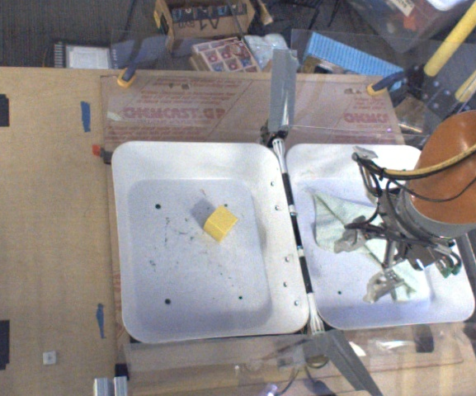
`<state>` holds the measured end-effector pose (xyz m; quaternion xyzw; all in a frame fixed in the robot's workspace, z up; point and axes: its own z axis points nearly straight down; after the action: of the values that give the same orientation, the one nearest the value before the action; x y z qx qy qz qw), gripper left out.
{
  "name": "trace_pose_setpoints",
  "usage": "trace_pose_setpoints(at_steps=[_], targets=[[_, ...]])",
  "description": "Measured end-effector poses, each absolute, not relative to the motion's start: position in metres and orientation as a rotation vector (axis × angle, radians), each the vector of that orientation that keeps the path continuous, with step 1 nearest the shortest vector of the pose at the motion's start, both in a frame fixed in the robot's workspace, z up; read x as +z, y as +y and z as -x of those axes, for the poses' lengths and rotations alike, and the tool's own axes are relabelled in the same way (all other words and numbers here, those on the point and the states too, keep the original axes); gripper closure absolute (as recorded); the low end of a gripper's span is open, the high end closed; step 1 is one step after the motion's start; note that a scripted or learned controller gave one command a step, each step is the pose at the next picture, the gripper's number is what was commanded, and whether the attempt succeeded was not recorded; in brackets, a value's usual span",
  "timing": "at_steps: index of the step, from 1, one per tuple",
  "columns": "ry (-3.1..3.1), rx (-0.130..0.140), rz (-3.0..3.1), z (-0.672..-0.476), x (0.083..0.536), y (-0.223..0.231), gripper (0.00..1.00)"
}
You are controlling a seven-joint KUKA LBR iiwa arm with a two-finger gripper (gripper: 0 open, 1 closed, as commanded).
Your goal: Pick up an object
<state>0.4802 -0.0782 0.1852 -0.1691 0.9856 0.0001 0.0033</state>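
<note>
Camera view from above the bench: two shallow white plastic bins with rounded corners sit side by side. Over the right bin (435,308), the grey arm with its orange band (460,167) comes in from the right and is cut off at that edge. Its wrist and black cables cover much of the bin's right half. The two-finger gripper (386,258) hangs low over the bin floor, but cables and metal parts blur together there, so I cannot tell how its claw stands or whether anything is in it. Under and beside the gripper lies a crumpled pale green cloth (330,221), soft and creased, partly hidden by the gripper. A small shiny, crinkled item (386,287) lies near the bin's front edge, too indistinct to name. In the left bin (139,172), near the centre, rests a small yellow block (220,223), matte, squarish and turned at an angle. Dark specks mark that bin's floor.
</note>
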Motion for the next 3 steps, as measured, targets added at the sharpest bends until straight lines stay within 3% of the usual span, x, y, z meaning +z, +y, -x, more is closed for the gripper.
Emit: trace_pose_setpoints(at_steps=[1, 2, 3], targets=[[2.857, -0.001, 1.290, -0.574, 0.186, -0.075, 0.00], [2.458, 0.000, 1.945, -0.608, 0.186, 0.036, 0.00], [2.533, -0.026, 1.866, -0.618, 0.148, 0.051, 0.00]])
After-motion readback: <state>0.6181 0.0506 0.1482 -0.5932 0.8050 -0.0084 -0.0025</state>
